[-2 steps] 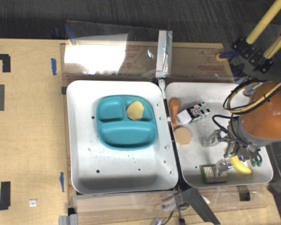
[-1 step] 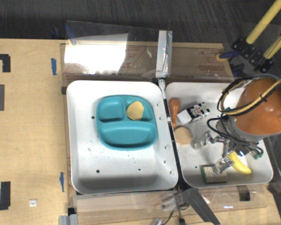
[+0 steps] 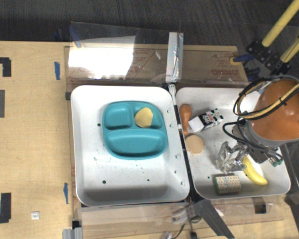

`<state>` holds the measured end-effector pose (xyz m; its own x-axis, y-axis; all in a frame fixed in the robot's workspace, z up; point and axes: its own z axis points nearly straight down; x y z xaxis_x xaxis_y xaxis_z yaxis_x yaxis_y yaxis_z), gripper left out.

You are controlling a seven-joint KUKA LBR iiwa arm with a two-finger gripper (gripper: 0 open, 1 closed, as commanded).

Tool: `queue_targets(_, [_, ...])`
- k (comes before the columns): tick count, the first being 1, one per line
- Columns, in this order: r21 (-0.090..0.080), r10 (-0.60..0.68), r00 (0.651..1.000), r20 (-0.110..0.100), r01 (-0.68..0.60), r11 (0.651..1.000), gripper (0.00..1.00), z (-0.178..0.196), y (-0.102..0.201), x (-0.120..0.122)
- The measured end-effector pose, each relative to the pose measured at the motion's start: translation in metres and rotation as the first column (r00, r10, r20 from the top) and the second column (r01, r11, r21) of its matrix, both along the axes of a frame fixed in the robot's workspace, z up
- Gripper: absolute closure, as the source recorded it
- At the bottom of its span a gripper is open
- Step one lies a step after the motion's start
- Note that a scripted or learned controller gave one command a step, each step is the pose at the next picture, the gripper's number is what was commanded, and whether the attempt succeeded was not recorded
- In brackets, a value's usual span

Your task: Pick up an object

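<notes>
My gripper [image 3: 230, 159] is low in the right bin [image 3: 209, 183], reaching in from the right under the orange wrist band. It is just left of a yellow banana [image 3: 254, 173] and above a tan ridged block [image 3: 227, 183] near the front wall. I see nothing held in it. Further left in this bin lie an orange sausage [image 3: 186, 114], a round tan bun [image 3: 194, 144] and a small white and black item [image 3: 210, 119].
The left bin [image 3: 89, 173] holds a teal divided plate [image 3: 134, 142] with a yellow round piece [image 3: 144, 117] in its upper right compartment. A metal divider [image 3: 173, 59] and clear sheet stand behind the bins. Cables loop near the wrist [image 3: 249, 108].
</notes>
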<state>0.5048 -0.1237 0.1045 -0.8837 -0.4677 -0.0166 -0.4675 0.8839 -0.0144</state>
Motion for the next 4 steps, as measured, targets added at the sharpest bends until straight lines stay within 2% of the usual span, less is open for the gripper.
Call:
queue_targets(1, [0.003, 0.29, 0.957, -0.012, -0.29, 0.957, 1.0, 0.1, 0.013, -0.016])
queue_targets(2, [0.003, 0.713, 0.701, -0.016, -0.713, 0.701, 1.0, 0.116, -0.02, -0.004])
queue_targets(3, [0.004, 0.978, 0.207, -0.017, -0.978, 0.207, 1.0, 0.125, -0.011, -0.023])
queue_targets(4, [0.004, 0.999, -0.033, -0.018, -0.999, -0.033, 1.0, 0.13, -0.014, -0.025])
